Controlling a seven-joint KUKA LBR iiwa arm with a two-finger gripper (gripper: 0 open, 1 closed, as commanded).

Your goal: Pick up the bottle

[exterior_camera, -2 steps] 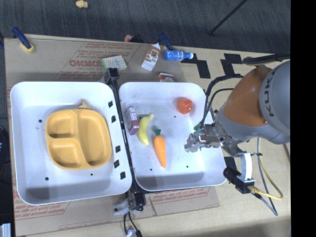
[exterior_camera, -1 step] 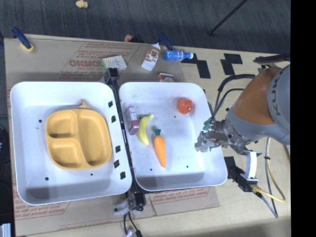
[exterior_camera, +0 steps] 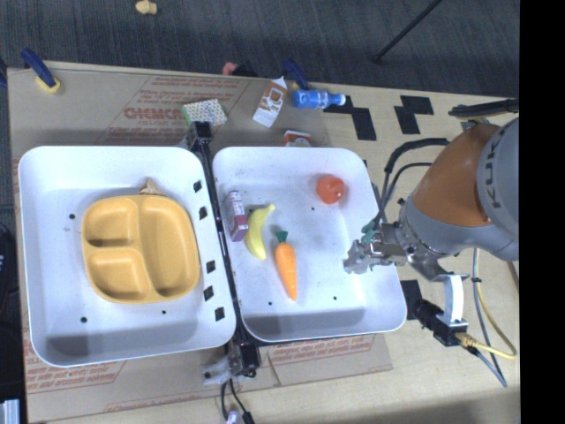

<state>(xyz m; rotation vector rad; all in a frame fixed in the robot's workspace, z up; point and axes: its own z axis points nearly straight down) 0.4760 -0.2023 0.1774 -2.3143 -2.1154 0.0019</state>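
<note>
One bottle (exterior_camera: 312, 100), blue, lying outside bins at twelve o'clock; likely light, slippery, rolls; grip mid-body. Gripper (exterior_camera: 360, 256) at four o'clock, holding nothing; opening unclear.

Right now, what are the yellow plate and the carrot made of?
The yellow plate looks like plastic: one even colour, smooth rounded dividers, a dull sheen. The carrot looks like toy plastic or rubber, going by its flat bright orange and tidy green top, though the view is too coarse to be sure. Both lie in white bins that look like plastic too.

The grey arm (orange-banded wrist) reaches leftward, its gripper (exterior_camera: 357, 259) low.
</note>
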